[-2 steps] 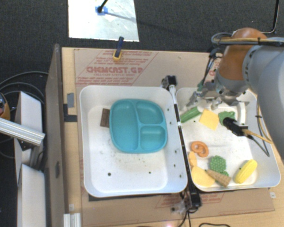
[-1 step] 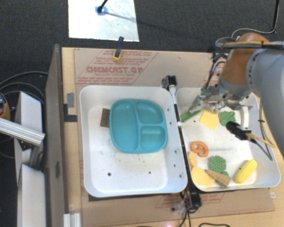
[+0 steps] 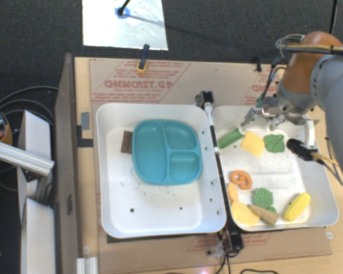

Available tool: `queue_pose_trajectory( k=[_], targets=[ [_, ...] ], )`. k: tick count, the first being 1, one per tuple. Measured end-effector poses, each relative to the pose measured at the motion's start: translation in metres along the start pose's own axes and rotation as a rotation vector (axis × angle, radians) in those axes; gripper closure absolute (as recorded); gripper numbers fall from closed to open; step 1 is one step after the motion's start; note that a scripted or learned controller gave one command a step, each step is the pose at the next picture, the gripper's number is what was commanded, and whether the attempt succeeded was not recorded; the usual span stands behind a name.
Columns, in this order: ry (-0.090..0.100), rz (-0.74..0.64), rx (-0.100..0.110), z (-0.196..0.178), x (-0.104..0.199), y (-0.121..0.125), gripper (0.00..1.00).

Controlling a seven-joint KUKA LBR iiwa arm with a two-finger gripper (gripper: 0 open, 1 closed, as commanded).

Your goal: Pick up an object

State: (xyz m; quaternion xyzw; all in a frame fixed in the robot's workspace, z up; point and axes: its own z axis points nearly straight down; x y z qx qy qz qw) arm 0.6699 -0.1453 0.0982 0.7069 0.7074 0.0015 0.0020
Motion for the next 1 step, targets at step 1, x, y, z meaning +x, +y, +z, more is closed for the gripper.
queue_pose_trajectory(
  k=[1],
  targets=[
    [-0.001,0.001,0.002,0.0077,-0.0416,-0.02,0.0]
  ],
)
